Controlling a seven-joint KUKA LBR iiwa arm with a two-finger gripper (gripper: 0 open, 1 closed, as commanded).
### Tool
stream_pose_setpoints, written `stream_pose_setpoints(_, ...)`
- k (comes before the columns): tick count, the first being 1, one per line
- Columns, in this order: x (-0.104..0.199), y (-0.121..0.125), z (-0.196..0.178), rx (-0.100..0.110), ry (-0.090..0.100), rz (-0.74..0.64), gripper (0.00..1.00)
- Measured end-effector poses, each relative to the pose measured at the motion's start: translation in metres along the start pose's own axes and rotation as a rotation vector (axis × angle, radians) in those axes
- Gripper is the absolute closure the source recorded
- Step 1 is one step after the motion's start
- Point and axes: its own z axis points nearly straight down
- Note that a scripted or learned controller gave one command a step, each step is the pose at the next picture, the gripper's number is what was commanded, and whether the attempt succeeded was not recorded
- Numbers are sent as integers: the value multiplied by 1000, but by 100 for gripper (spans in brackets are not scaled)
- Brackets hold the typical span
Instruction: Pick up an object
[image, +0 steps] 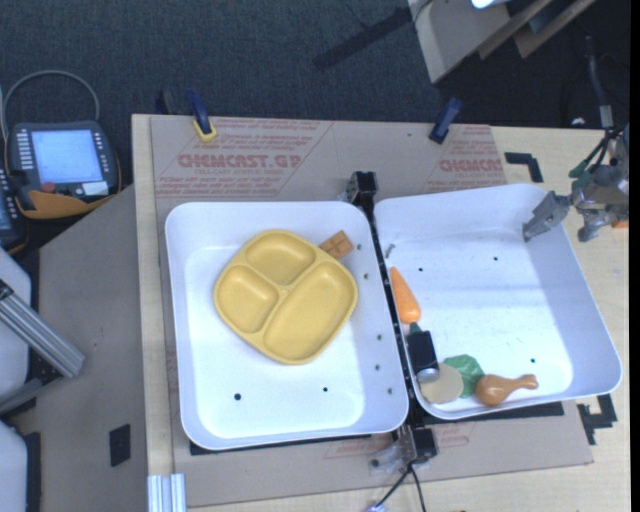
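Note:
My gripper (563, 222) hovers over the far right corner of the right bin (500, 290), open, with nothing between its fingers. An orange carrot (403, 295) lies along that bin's left wall. Below it sit a black block (421, 350), a beige round piece (441, 385), a green item (465, 367) and a brown drumstick (505, 385), all clustered at the near left corner, well away from the gripper. In the left bin (200, 370) lies a yellow divided plate (287, 295) with a small brown block (337, 244) at its far right edge.
The two bins meet at a black divider clamp (362, 186). A teach pendant (62, 160) rests off the bench at the left. Cardboard (300, 150) underlies both bins. The right bin's middle and right floor are bare white.

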Motion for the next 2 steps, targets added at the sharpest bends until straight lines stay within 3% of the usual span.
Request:
stream_pose_setpoints(1,1,2,-9,-14,-3,-4,0)
stream_pose_setpoints(2,10,3,51,-6,0,-6,0)
